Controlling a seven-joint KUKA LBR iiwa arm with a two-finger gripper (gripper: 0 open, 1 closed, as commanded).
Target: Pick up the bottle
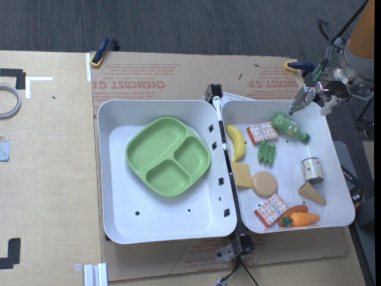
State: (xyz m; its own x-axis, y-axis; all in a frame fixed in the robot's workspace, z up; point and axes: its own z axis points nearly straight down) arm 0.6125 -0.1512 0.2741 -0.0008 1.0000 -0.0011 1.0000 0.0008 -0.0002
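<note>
A small green bottle lies on its side in the back of the right bin, its neck pointing right and toward the front. My gripper hangs over the bin's back right corner, just above and to the right of the bottle and apart from it. It is open, with one finger on the left and the other near the bin's rim; nothing sits between them.
The right bin also holds a banana, two red-patterned packets, a green toy, a cheese wedge, a cookie, a can, an ice-cream cone and a carrot. A green divided plate lies in the left bin.
</note>
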